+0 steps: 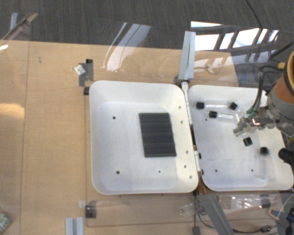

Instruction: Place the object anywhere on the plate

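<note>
I see the gripper (246, 124) over the right bin (225, 177), but I cannot tell its state. Small black objects (247, 141) lie just below and left of it; the dark plate (157, 134) is far to its left.

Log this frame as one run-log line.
arm: over right bin | gripper: above small black objects | plate: left bin, bare

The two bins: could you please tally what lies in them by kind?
Dark ridged plate, left bin: 1
Small black pieces, right bin: 5 ()
Total: 6
</note>
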Controlling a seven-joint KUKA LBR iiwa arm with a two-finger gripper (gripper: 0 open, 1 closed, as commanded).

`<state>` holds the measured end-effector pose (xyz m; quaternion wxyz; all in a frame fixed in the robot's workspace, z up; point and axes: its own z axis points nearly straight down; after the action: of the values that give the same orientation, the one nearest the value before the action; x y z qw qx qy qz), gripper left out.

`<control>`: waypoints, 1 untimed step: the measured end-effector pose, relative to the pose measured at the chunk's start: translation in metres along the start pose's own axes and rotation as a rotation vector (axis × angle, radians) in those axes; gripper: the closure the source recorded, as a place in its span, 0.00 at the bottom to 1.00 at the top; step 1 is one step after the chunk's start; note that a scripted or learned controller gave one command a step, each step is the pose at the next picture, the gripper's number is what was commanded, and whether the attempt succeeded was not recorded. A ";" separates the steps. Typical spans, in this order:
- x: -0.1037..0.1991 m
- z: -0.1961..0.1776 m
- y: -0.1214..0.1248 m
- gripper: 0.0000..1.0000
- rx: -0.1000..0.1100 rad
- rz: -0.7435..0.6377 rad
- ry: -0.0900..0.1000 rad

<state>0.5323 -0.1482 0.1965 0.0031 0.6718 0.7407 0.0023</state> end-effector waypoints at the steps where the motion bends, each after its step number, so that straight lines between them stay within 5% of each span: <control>1: 0.052 0.012 0.021 1.00 0.003 0.219 0.001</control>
<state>0.5482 -0.0949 0.1845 0.0015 0.7488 0.6628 0.0017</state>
